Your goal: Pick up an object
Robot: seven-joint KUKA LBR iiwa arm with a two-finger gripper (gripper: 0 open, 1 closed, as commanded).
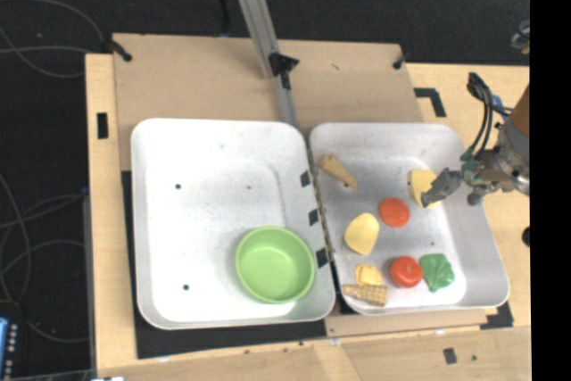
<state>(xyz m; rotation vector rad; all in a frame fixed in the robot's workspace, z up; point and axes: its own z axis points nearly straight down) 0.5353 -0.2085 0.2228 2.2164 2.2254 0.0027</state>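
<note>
The right bin (473,236) holds several small toy foods. These are a tan wedge (339,171), a yellow piece (418,184), an orange-red ball (393,211), a pale yellow lump (361,233), a red tomato (406,271), a green piece (436,271) and a yellow waffle-like piece (369,285). My gripper (440,188) reaches in from the right, low over the bin's right side. Its dark tip sits right against the yellow piece's right edge.
A green bowl (275,264) sits in the left bin (178,192) near its front right corner. A grey metal pole (254,9) slants up from behind the bins. The arm's wrist and cables (500,156) hang over the right bin's right rim.
</note>
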